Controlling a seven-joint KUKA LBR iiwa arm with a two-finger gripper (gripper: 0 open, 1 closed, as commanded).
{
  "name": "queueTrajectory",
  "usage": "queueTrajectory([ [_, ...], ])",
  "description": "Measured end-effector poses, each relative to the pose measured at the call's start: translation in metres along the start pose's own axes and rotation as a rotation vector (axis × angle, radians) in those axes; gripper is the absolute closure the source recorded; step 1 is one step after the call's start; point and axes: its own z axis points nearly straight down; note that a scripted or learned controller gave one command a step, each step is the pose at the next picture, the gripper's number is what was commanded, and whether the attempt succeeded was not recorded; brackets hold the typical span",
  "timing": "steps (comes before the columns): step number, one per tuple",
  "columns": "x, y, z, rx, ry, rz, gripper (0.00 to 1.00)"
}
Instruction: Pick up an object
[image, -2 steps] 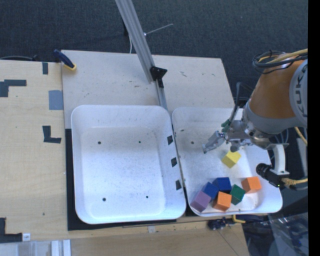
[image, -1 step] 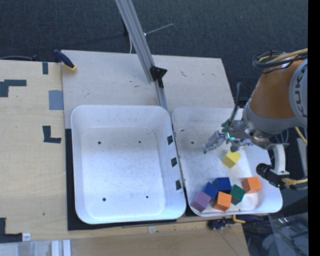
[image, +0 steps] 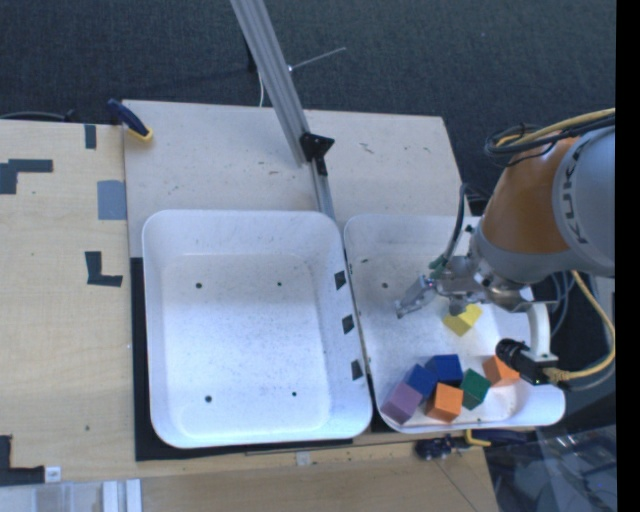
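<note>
We judged the approach step was in hand: our gripper (image: 412, 300) hung over the right bin (image: 385, 240), jaws spread with nothing between them. The yellow block (image: 461, 321) lay just beside them, toward the arm; the next move would call for shifting over it and descending.

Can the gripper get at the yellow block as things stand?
Probably yes. The gripper hangs over the right bin, and the yellow block lies apart from the other blocks, with bare floor around it. The arm's wrist partly overhangs it, so a small shift looks needed.
</note>
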Motion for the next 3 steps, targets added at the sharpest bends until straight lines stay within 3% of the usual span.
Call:
queueTrajectory([
  [1, 0.005, -0.01, 0.059, 0.003, 0.001, 0.0, 0.0],
  [2, 0.006, -0.011, 0.083, -0.002, 0.0, 0.0, 0.0],
  [3, 0.006, -0.011, 0.073, -0.002, 0.001, -0.001, 1.0],
])
